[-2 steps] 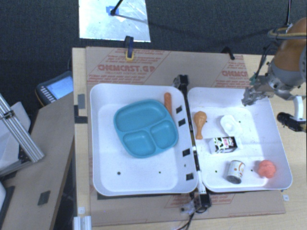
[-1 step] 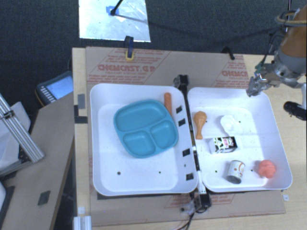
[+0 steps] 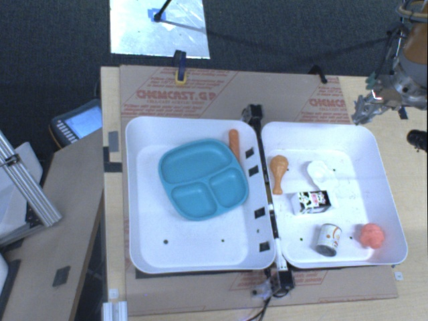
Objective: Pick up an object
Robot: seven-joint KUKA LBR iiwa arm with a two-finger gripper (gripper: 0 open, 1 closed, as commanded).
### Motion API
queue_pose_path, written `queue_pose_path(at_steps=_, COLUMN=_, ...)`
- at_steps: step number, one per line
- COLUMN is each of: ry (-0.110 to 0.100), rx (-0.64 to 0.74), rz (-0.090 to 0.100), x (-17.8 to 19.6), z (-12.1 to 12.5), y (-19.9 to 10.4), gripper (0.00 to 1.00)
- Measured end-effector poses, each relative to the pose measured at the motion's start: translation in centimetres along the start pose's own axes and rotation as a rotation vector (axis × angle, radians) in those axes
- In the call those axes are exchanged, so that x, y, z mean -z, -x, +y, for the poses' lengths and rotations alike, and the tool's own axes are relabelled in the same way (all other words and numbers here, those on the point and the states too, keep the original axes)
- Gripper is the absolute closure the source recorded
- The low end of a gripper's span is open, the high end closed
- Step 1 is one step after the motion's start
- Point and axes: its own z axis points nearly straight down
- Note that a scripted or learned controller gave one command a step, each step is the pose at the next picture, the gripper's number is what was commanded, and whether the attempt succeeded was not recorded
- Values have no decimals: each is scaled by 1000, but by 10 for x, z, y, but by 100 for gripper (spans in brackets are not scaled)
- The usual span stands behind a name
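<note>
The right bin [image 3: 374, 152] holds a tan drumstick-shaped toy [image 3: 277, 171], a white rounded piece [image 3: 318, 172], a small black-and-white carton [image 3: 313, 201], a small tin can lying on its side [image 3: 328, 239] and a pink ball [image 3: 372, 235]. In the left bin [image 3: 144, 192] lies a blue divided plate [image 3: 202, 178], with an orange carrot-like stick [image 3: 234, 143] at its upper right edge. My gripper [image 3: 366, 107] hangs at the upper right, above the bench just beyond the right bin's far corner, well away from all the objects.
A black divider with clips [image 3: 262, 186] runs between the two bins. Cardboard sheeting [image 3: 200, 92] lies under them. A shiny square panel [image 3: 159, 19] sits at the back, a grey device [image 3: 77, 124] to the left, and a metal rail [image 3: 23, 179] at far left.
</note>
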Motion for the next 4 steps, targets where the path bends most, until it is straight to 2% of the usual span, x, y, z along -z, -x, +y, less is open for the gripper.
queue_pose_path(at_steps=1, ry=-7, rx=3, rz=4, x=-13, z=-11, y=-52, gripper=100)
queue_pose_path(at_steps=4, ry=-9, rx=3, rz=4, x=-40, z=-56, y=-197, gripper=100)
